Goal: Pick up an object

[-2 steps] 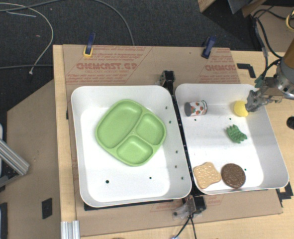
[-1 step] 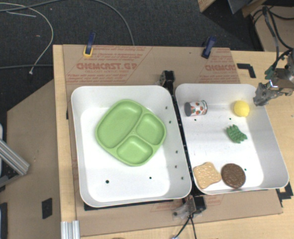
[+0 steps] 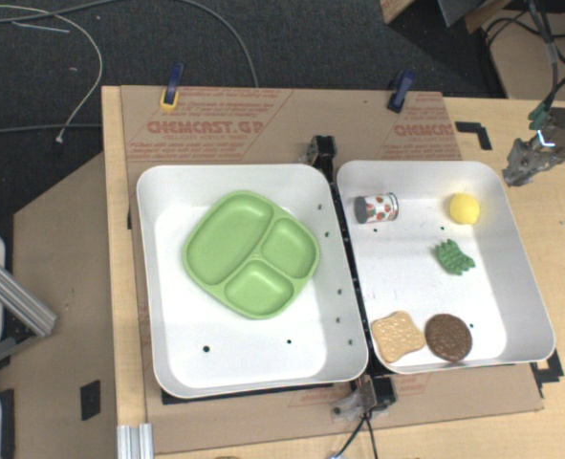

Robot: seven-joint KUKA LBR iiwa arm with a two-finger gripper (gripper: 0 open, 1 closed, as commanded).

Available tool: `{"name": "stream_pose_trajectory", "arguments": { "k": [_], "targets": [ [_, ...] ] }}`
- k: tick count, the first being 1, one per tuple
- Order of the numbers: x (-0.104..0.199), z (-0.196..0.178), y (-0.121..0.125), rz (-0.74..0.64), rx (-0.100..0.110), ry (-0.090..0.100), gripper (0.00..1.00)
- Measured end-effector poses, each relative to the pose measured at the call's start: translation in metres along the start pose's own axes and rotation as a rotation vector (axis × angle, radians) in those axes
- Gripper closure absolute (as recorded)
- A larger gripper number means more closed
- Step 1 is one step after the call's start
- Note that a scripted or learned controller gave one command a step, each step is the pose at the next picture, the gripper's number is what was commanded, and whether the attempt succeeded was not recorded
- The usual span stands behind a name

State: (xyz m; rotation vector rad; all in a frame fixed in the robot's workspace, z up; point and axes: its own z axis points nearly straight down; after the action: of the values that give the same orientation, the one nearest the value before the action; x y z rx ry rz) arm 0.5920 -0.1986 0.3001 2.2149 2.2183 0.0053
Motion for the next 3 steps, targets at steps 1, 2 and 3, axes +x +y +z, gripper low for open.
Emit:
{"name": "stream_pose_trajectory", "arguments": {
  "k": [1, 2, 3],
  "targets": [
    [0.050, 0.018, -0.011, -0.003, 0.010, 0.005, 1.00],
    [0.107, 0.034, -0.018, -0.005, 0.011, 0.006, 1.00],
    [0.152, 0.032, -0.031, -0.004, 0.010, 0.005, 1.00]
  ]
}}
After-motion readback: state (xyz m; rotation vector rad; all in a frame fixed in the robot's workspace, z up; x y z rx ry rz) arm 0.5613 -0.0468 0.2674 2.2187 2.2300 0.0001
